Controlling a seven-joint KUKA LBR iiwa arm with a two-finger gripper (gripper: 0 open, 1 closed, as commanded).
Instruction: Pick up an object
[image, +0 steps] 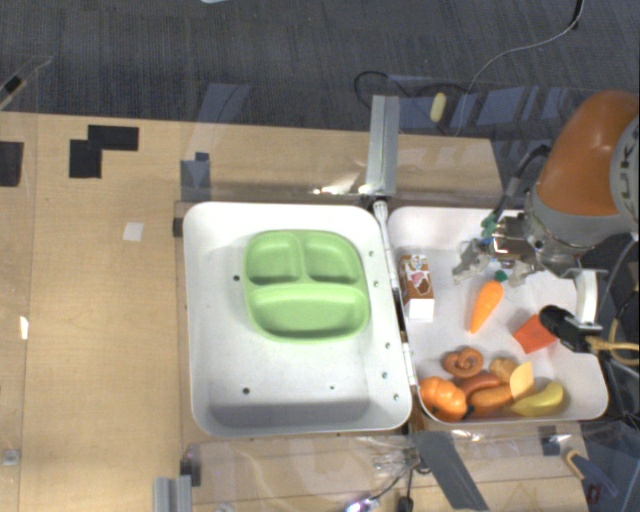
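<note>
Right bin (598, 400), near edge: a cluster of toy food. From left, an orange round fruit (444, 397), a brown sausage-like piece (488, 399) touching it, a pretzel-shaped brown piece (463, 361) just behind, and a yellow banana (538, 401) at the right with a pale yellow wedge (521, 380) leaning on it.

Mid bin: an orange-red block (532, 335) at right, partly under a black part of the arm. A toy carrot (485, 305) lies tilted, tip toward the near side, green top toward the far side. At the bin's left wall, a small brown-and-white box (416, 284) lies lengthwise.

Far part of right bin: gripper (497, 256) hovers just beyond the carrot's top, close to it; nothing visible between the fingers. Fingers open or closed: cannot tell from this angle. Orange band of the arm sits above, at right.

Left bin (215, 330): a green divided plate (303, 283) lies flat toward the far half.
</note>
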